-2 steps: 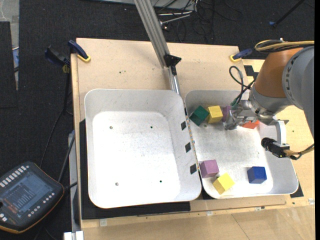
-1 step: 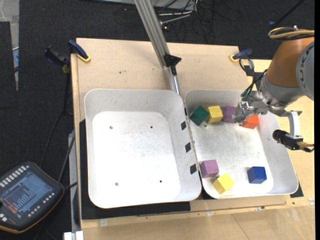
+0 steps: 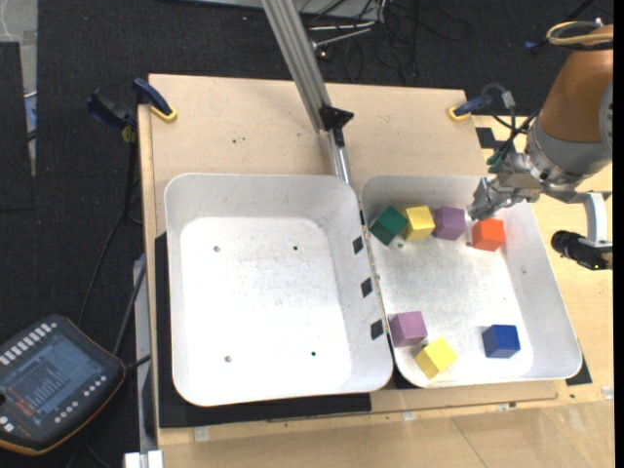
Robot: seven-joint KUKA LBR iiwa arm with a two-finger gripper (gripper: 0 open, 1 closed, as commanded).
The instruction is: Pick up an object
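White bins (image 3: 195, 261) hold green (image 3: 388, 225), orange (image 3: 488, 234), blue (image 3: 501, 340), apparently two yellow, two purple cubes.

bins (image 3: 185, 203): 2 | purple cubes (image 3: 449, 222): 2 | yellow cubes (image 3: 420, 221): 2 | green cube (image 3: 389, 225): 1 | orange cube (image 3: 488, 233): 1 | blue cube (image 3: 501, 340): 1

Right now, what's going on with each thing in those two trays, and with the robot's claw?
Gripper: low over the right bin's far end, just above the orange cube.
Orange cube: on the bin floor under the gripper.
Green cube: lying tilted, touching the yellow cube.
Yellow cube: between green and purple cubes.
Purple cube: beside the yellow cube.
Blue cube: alone, near corner.
Left bin: resting on the bench.
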